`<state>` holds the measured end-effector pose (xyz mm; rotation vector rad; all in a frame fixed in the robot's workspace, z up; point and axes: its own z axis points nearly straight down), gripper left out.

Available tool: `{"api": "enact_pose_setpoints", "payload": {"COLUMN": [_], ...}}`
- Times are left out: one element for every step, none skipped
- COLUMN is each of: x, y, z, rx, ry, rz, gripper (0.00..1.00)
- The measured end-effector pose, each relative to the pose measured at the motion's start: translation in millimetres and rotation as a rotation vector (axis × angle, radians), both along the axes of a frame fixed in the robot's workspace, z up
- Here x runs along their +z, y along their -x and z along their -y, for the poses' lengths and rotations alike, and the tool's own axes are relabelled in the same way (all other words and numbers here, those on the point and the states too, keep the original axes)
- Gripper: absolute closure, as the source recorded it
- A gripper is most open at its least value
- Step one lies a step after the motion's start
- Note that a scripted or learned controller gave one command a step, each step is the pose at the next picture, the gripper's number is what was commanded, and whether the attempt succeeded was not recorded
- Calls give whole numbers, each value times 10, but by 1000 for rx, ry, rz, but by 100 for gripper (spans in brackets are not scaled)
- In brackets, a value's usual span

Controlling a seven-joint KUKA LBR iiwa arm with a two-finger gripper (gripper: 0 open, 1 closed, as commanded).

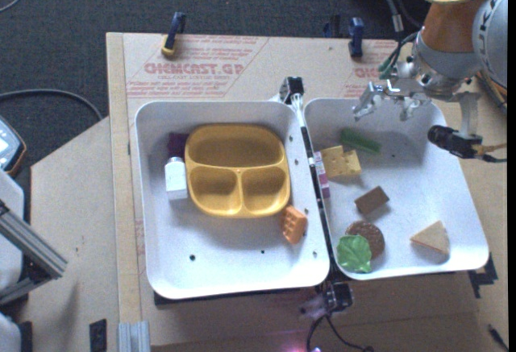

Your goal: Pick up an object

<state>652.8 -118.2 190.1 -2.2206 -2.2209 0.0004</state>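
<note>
Nearest the camera in the right bin (463,197) lie a green leaf (353,254) against a brown disc (368,236), a tan wedge (430,238), a brown block (372,200), yellow cheese (341,162) and a green stick (359,141). The left bin (149,181) holds a yellow divided tray (237,168), an orange brick (294,223) and a white bottle (176,178). Farthest, the end effector (389,105) hangs open and empty above the right bin's back edge, probably poised to descend on the nearby green stick.

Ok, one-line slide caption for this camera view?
Open gripper hovers over right bin's far edge; yellow tray sits in left bin.
</note>
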Motion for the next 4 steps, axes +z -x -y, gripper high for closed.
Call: {"api": "enact_pose_setpoints", "payload": {"x": [-532,-1070,-907,-464], "y": [-40,-25,-57,-31], "z": [84,73,77,84], "rx": [-1,0,0,-1], "ry": [0,-1,1,2], "rz": [-6,-7,4,7], "gripper": [0,0,100,100]}}
